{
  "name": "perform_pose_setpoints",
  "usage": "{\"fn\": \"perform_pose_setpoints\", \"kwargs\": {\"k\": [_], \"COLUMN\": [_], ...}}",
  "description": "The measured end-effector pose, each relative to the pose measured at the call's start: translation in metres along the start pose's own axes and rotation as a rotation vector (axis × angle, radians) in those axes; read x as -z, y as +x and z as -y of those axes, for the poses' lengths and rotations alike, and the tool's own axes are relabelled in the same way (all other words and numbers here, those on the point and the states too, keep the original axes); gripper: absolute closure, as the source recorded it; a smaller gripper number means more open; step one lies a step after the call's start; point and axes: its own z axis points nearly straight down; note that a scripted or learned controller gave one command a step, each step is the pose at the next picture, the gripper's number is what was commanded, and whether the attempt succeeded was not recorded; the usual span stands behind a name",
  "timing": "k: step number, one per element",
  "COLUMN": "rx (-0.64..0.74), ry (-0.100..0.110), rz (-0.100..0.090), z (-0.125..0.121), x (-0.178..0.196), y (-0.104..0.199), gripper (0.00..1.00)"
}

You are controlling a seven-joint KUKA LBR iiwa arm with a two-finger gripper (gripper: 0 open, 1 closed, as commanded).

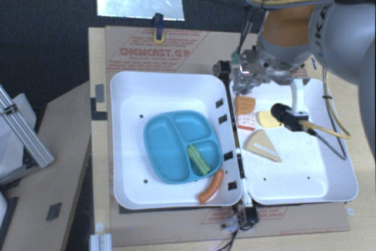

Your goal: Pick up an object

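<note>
My gripper [242,84] hangs over the far left corner of the right bin [329,185], just above an orange-brown cracker-like piece [245,104]. Below that piece lies a small white and red item [246,121]. A yellow round slice [267,120] sits to its right, partly behind the robot's fittings. Nearer the front lies a tan wedge [262,145]. Whether anything is in the gripper is hidden by the wrist.
The left bin [126,126] holds a blue divided plate [170,150] with a green piece [198,160] in its lower right compartment. An orange sausage [211,186] lies by the plate's front right corner. The big arm covers the right bin's far side.
</note>
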Motion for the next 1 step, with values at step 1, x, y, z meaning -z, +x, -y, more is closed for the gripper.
{"fn": "perform_pose_setpoints", "kwargs": {"k": [1], "rx": [0.001], "ry": [0.002], "rz": [-0.001], "z": [0.0141], "x": [-0.0193], "y": [0.0575], "gripper": [1.0]}}
